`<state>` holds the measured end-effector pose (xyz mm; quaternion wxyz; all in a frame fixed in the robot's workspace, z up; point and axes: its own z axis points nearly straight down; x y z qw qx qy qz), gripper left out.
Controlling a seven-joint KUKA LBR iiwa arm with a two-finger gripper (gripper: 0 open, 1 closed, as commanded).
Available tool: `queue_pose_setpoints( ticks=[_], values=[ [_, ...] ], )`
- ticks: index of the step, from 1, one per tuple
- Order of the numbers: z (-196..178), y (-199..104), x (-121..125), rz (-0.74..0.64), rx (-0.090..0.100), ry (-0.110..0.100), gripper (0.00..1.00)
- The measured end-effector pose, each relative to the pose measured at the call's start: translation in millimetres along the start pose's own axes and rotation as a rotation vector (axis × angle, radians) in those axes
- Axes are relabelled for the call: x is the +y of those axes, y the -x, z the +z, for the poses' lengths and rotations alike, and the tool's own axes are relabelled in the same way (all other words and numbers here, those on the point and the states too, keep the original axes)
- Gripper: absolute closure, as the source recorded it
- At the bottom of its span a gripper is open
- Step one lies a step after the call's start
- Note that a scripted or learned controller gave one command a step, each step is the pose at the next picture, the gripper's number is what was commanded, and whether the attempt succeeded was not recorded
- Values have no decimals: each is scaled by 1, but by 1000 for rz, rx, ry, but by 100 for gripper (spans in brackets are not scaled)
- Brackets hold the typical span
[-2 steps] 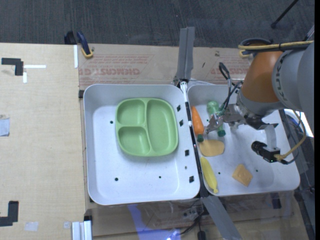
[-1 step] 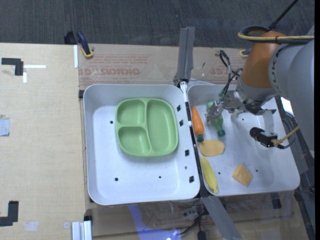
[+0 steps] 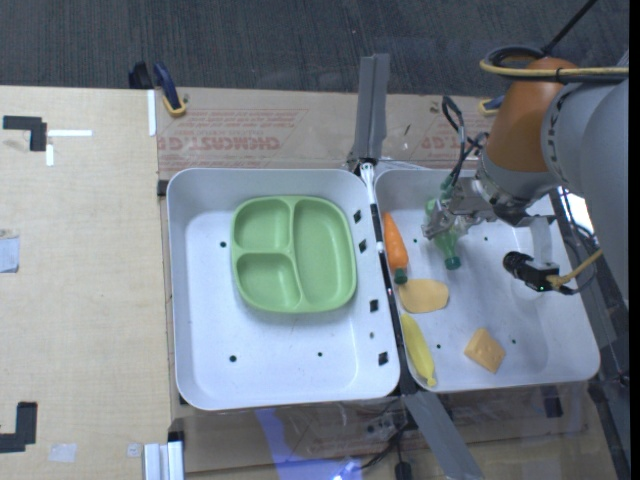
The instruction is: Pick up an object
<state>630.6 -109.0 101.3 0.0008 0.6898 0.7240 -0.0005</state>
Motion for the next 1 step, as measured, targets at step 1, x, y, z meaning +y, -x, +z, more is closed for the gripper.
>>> queue_pose_setpoints(
  ticks=[1],
  values=[
    [-123,12,19,57,0,-1,100]
  ],
)
